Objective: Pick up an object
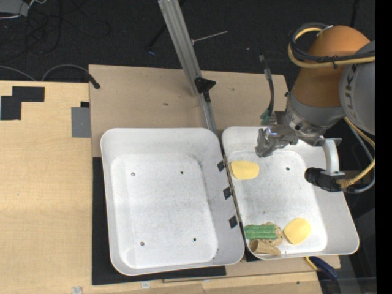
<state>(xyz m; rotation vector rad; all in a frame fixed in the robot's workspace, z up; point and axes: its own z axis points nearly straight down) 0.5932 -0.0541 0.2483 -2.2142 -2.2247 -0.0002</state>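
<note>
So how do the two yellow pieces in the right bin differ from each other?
The upper yellow piece lies alone near the bin's left wall, just below the gripper; the lower yellow piece sits near the front edge, next to a green item. The upper one looks wider and flatter in outline, the lower one rounder. The upper one looks slightly paler. Both are yellow, smooth, and lie loose in the right bin.

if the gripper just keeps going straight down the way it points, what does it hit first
Probably the bare floor of the right bin. The gripper hangs over its upper part, right of the yellow piece; depth is unclear, so it might clip that piece's edge.
</note>
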